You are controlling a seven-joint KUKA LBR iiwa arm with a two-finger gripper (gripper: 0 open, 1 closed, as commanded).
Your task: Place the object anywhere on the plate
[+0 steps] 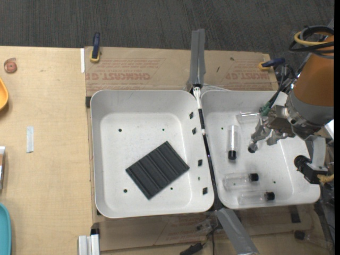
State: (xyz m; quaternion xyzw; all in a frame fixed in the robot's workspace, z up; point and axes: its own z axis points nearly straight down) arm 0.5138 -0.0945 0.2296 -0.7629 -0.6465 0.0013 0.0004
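3 vials lie in the right bin; nearest vial, upright-axis, just left of gripper; jaws unclear; plate left bin.

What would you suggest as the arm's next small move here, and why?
Probably shift the gripper left and down over the upright clear vial in the right bin. It hovers just beside that vial, holding nothing visible, while the dark ribbed plate in the left bin bears no object yet.
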